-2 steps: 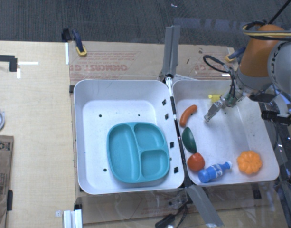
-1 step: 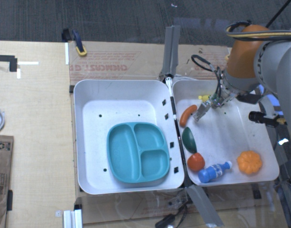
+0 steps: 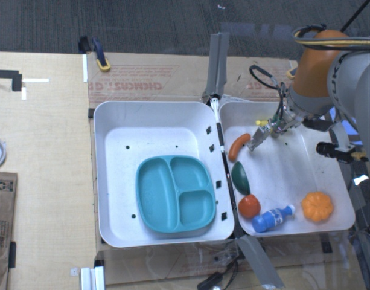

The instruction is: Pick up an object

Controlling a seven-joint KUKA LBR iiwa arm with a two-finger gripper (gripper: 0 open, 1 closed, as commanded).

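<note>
A: What was seen on the bench, taken from the largest thing down?

B: Two shallow white bins were set side by side. The left bin (image 3: pixel 109 162) was occupied by a teal divided plate (image 3: pixel 174 193), laid flat toward its near side, with three compartments. The right bin (image 3: pixel 293 174) was entered by the grey arm (image 3: pixel 347 83) from the right, its orange band (image 3: pixel 320 65) held above the bin's far right corner.

A: And where was the gripper (image 3: pixel 256 142) placed?

B: It was lowered into the far left part of the right bin, pointed down and to the left. Whether it was spread or closed could not be told; nothing was seen clamped in it.

A: What lay closest to it?

B: An orange sausage-shaped toy (image 3: pixel 238 145) was found just beside the tip, on its left, tilted against the bin's left wall. Contact between the two could not be judged. A dark green oval toy (image 3: pixel 240 176) was laid just nearer along the same wall, and a red tomato-like toy (image 3: pixel 249 206) nearer again, close below it.

A: And the rest?

B: An orange pumpkin toy (image 3: pixel 317 206) was set near the near right corner, well apart from the gripper. A small blue bottle (image 3: pixel 272 217) with a white neck was laid on its side between the tomato-like toy and the pumpkin toy.
</note>
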